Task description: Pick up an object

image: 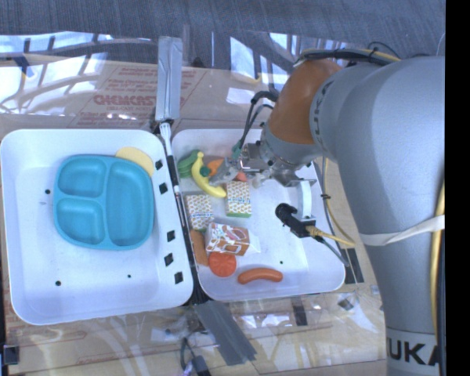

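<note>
Grey arm [392, 171] fills the right side, its jaws [247, 165] low over the right bin [329, 276]; whether they are apart or together, I cannot tell. Just beside them lie a banana [204, 178] and a green box [238, 199]. Nearer the front rim, a sausage [260, 275] and tomato [222, 264]. Blue tray [104, 202] sits in the left bin [31, 288].

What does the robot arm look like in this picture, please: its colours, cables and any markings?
The arm is a thick, rounded grey body with an orange band above the wrist. Thin dark and yellow cables curve over the band, and another yellowish cable runs below the wrist. White letters "UKA" show on its lower part. The pincer end is dark metal with small parts; details are too small to tell.
</note>
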Available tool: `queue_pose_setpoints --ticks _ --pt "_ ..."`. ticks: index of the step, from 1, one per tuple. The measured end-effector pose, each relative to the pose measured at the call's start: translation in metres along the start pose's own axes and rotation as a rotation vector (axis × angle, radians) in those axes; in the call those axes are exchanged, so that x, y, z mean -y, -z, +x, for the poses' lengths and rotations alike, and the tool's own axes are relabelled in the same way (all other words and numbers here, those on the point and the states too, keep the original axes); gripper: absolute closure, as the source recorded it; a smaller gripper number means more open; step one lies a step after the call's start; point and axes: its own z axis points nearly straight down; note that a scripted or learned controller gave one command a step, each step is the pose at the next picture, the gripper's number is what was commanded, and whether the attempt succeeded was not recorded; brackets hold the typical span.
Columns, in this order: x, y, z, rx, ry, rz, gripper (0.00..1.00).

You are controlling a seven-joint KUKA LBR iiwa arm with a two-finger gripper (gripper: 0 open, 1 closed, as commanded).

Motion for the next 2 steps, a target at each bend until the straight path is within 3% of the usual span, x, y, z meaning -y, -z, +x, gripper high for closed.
queue_pose_setpoints --ticks 1,2 --pt "-0.009 -0.001 0.027 0.0 0.083 0.005 0.0" --pt "0.012 -0.008 0.039 -0.003 0.114 0.014 0.0"
